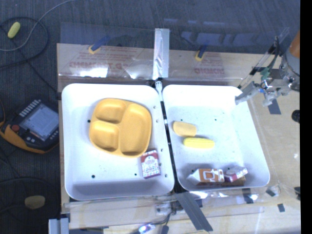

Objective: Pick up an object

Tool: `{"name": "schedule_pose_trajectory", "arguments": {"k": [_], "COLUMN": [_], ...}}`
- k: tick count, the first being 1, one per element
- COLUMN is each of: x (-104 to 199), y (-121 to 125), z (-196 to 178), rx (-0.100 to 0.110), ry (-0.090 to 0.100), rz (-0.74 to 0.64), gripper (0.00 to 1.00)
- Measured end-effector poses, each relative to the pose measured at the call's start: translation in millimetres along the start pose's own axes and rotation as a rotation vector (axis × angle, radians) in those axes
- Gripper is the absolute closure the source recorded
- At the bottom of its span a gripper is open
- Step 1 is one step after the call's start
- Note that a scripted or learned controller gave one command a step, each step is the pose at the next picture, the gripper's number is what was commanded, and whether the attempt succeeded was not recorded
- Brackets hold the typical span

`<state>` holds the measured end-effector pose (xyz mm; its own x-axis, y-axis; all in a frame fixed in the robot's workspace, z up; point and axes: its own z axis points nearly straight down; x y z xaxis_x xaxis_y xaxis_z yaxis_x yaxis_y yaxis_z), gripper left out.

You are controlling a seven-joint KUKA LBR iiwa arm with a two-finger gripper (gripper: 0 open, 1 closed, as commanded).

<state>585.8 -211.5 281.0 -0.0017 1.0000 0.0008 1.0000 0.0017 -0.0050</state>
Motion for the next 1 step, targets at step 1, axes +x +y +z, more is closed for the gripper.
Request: {"name": "schedule_pose_trajectory", "arguments": {"k": [1], "x": [40.0], "y": [-1.4], "z": [21.1], "rx": [0.001], "ry": [0.001], "rz": [0.153], "gripper": [0.00]}}
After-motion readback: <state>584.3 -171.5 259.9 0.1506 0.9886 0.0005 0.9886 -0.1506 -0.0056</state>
